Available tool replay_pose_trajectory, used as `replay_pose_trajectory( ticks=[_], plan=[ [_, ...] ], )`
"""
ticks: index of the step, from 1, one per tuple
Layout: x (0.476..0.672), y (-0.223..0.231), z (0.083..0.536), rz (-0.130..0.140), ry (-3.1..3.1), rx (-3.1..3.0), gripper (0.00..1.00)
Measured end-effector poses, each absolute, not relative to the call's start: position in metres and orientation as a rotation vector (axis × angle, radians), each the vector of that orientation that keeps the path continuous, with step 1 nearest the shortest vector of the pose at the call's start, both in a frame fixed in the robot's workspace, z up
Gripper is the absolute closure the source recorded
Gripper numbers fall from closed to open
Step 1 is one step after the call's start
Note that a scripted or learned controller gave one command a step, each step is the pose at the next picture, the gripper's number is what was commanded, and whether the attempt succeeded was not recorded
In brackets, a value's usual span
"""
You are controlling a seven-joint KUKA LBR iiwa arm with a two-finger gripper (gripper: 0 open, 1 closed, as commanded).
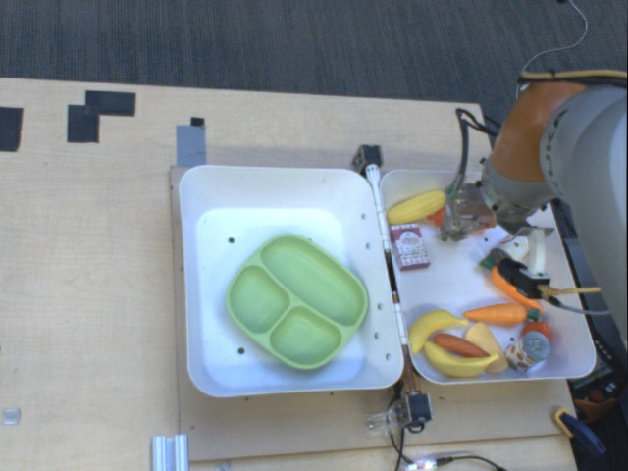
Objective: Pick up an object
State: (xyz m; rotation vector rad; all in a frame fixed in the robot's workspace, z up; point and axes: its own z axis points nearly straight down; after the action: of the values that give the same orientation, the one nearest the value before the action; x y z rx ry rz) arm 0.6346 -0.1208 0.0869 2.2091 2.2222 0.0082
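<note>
We are looking down on the bench (pixel 88 292), where two white bins are sitting side by side. The left bin (pixel 191 263) is holding a green plate (pixel 297 300) with three compartments, lying flat near its middle.

The arm (pixel 579 145) is reaching in from the right, and its gripper (pixel 457 226) is hanging over the far part of the right bin (pixel 446 283). From this slant we cannot tell how far open it is or whether it has hold of anything.

All the things we could be picking are lying in the right bin. A corn cob (pixel 416 206) is lying at the far left corner, just left of the gripper; we cannot tell whether the two are touching. A red box (pixel 409 247) is lying against the left wall, just nearer than the cob. To the right of the gripper, a carrot (pixel 510 285) is lying at a slant, and a second carrot (pixel 497 313) is lying just nearer. Along the near wall, a banana (pixel 432 330) is curling around a red sausage (pixel 457 344), an orange wedge (pixel 483 340) is resting against them, and a small can (pixel 533 346) is lying in the near right corner.
</note>
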Motion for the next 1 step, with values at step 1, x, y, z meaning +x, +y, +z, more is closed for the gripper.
replay_pose_trajectory(
  ticks=[1],
  plan=[
    [0.6277, -0.1951, 0.1168, 0.003, 2.222, 2.214, 1.00]
  ],
)
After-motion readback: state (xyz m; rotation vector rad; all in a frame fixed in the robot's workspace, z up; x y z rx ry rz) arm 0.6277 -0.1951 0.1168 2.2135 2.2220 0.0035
